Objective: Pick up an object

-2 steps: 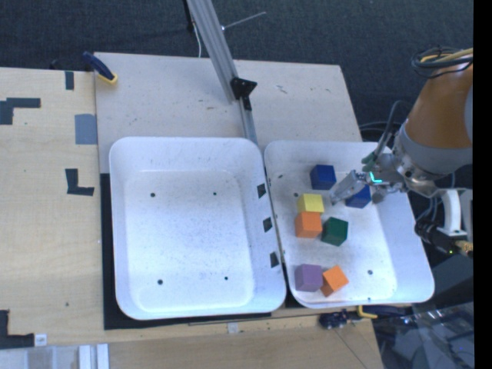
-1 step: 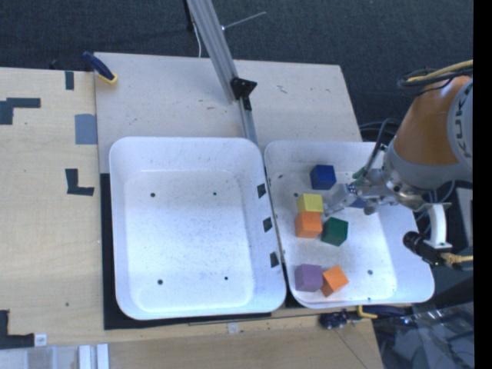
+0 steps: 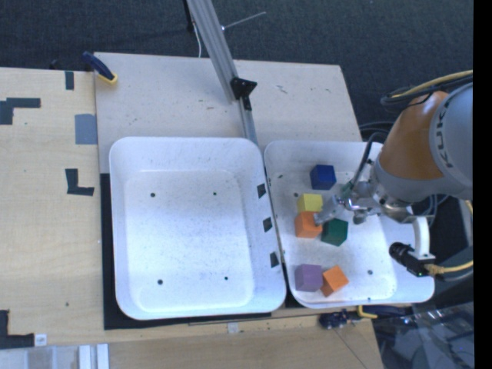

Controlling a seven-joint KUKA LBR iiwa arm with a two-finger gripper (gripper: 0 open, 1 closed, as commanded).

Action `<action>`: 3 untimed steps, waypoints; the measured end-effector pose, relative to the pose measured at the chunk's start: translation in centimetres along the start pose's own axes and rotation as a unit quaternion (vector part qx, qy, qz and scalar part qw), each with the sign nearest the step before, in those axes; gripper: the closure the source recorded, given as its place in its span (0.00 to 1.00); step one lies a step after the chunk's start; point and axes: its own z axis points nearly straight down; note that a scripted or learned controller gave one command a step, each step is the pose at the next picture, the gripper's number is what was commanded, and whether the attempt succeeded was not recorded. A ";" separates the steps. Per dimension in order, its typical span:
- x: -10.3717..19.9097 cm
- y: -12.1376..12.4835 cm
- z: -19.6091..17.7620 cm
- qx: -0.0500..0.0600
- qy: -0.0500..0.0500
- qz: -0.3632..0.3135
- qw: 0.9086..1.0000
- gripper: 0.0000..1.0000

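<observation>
Nearest the camera, along the right bin's (image 3: 384, 283) front lip, a matte purple cube (image 3: 308, 277) sits touching a small orange block (image 3: 334, 280), which is turned at an angle. There's bare white floor to their right, out to the rounded rim. Moving back, a dark green cube (image 3: 334, 232) sits right beside another orange cube (image 3: 307, 225), with a yellow cube (image 3: 311, 202) just behind that one. The gripper (image 3: 344, 206) is down among this cluster, metal and shiny, above the green cube's back edge; how far it's open I can't tell, and nothing is visibly between its tips. Tight quarters there, blocks on its left and front. Farther back, a blue cube (image 3: 323, 177) stands apart, with clear floor behind it. The left bin (image 3: 123, 160) is smooth speckled white plastic with soft corners. Beyond, the pale wooden desk (image 3: 154, 91) carries a slanted grey metal rail (image 3: 215, 37).
</observation>
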 end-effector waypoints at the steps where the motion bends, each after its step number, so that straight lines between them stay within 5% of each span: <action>1: -0.1 0.6 1.6 -0.011 -0.001 0.000 1.000 0.00; 2: 0.1 0.6 0.8 -0.010 0.000 -0.001 1.000 1.00; 3: -0.6 0.5 -3.7 -0.005 -0.001 0.000 1.000 1.00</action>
